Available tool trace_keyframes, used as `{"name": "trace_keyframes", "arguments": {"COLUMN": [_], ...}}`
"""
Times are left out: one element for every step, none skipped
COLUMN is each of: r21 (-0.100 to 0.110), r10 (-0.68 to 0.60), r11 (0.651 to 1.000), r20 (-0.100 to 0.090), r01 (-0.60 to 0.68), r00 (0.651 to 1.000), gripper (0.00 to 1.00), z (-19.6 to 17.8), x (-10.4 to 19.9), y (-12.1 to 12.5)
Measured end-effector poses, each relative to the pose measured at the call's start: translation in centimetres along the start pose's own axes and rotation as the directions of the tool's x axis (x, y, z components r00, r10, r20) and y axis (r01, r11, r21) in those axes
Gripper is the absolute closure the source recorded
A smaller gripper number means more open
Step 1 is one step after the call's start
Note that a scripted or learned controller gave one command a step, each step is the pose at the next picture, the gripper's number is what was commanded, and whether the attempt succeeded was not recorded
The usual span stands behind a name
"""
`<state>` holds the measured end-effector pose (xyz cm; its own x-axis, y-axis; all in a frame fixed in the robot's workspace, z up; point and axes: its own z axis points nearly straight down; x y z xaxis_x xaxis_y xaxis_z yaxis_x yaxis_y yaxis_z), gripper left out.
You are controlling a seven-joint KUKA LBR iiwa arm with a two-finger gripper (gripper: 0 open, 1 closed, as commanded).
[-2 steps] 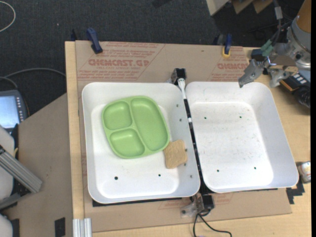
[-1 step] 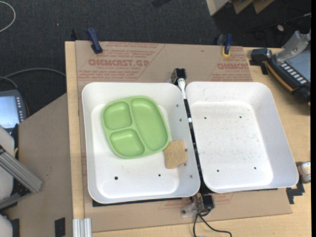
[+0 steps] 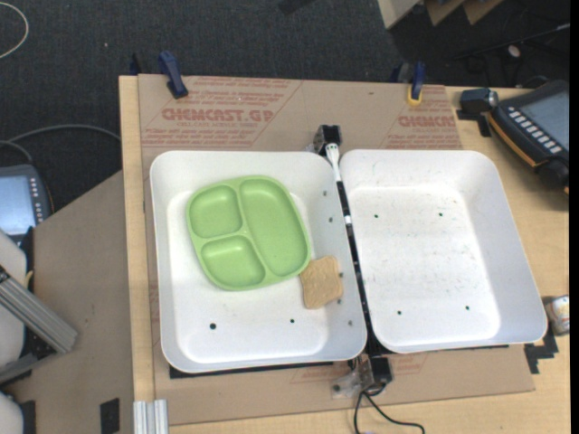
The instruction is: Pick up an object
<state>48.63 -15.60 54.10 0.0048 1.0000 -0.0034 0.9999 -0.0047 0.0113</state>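
- Gripper state: cannot tell from this view whether it is wide, narrow or holding anything.
- Two shallow white bins sit side by side on a tan board (image 3: 226, 111) with red printed lettering along its far part.
- Left bin (image 3: 176, 319) holds both loose things.
- Green plate (image 3: 249, 233): rounded rectangle with three compartments, lying flat and slightly rotated in the upper middle of the left bin. One long compartment is on its right side, two smaller ones on its left.
- Tan piece (image 3: 320, 282): small, roughly square, flat, speckled surface; could be a sponge or a bread-like item, cannot tell which. It lies on the left bin floor at the plate's lower right corner, touching or just beside the plate rim, near the bin's right wall.
- A few small dark dots show on the left bin floor below the plate.
- Right bin (image 3: 434, 242): white floor with faint dark specks and a few small dark dots.
- A black strip (image 3: 348, 233) runs along the seam where the two bins meet, from a black fitting at the far end to a black cable (image 3: 375, 405) at the near end.
- Blue clamp (image 3: 172, 73) grips the board's far left edge; a blue and yellow clamp (image 3: 415, 81) grips the far edge further right.
- Dark handheld unit with orange trim (image 3: 534, 129) lies at the far right, off the bins.
- Dark carpet (image 3: 136, 16) lies beyond the board.
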Motion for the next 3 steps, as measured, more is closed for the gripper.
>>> {"name": "trace_keyframes", "arguments": {"r21": [0.004, 0.026, -0.006], "r10": [-0.005, -0.003, -0.008], "r11": [1.0, 1.0, 1.0], "r20": [0.001, -0.007, 0.002], "r01": [0.005, 0.004, 0.008], "r00": [1.0, 1.0, 1.0], "gripper": [1.0, 1.0, 1.0], "z": [-0.6, 12.4, -0.2], "x": [0.2, 1.0, 2.2], "y": [0.4, -1.0, 2.2]}}
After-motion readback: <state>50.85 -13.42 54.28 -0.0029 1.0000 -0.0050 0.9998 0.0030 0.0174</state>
